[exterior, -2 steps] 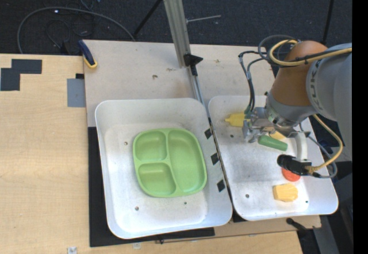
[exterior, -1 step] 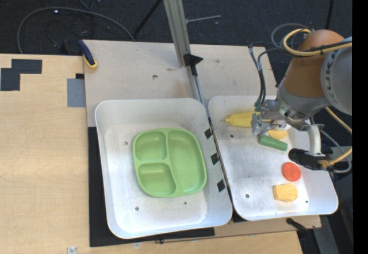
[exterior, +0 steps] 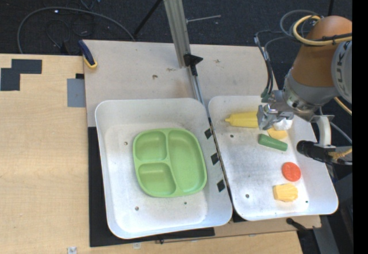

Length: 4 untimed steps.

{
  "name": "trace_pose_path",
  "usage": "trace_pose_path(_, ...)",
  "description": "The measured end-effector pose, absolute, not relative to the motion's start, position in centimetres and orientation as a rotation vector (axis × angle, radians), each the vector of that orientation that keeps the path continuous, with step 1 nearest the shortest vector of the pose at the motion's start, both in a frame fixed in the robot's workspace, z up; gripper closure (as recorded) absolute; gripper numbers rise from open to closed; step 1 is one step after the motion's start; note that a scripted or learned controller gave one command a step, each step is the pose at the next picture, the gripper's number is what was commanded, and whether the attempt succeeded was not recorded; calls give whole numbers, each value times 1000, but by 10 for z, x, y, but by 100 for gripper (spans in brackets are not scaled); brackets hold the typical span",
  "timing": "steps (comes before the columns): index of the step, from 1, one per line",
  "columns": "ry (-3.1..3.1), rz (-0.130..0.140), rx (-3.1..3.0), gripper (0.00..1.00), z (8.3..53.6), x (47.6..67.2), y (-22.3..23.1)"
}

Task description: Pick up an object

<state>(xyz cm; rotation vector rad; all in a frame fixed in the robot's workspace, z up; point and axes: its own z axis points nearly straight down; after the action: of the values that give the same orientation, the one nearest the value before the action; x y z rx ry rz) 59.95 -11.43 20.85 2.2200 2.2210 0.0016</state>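
Nearest the camera, a small yellow plastic toy block [exterior: 285,192] lies in the right white bin [exterior: 247,189], beside a round red toy [exterior: 291,171]. Beyond them, a long yellow plastic corn-like toy [exterior: 241,120] looks light, stiff and slick; grasp across its middle. Just right of it sits the gripper [exterior: 269,120]; whether it is parted or closed, I cannot tell.

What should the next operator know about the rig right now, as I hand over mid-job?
Gripper: low over the right bin, at the yellow corn-like piece; finger state unclear.
Right bin holds that piece, a green stick, a red round piece and a yellow chunk.
Left bin holds the green divided plate.
Done: nothing visibly lifted.
Left: grasp and lift one object.
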Motion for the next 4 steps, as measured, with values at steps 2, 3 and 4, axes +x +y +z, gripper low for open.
trace_pose_path(2, 2228, -3, 2220, 100, 241, 591, -73)
trace_pose_path(3, 2229, -4, 2220, 100, 228, 582, -17)
trace_pose_path(4, 2231, -3, 2218, 100, 231, 572, 45)
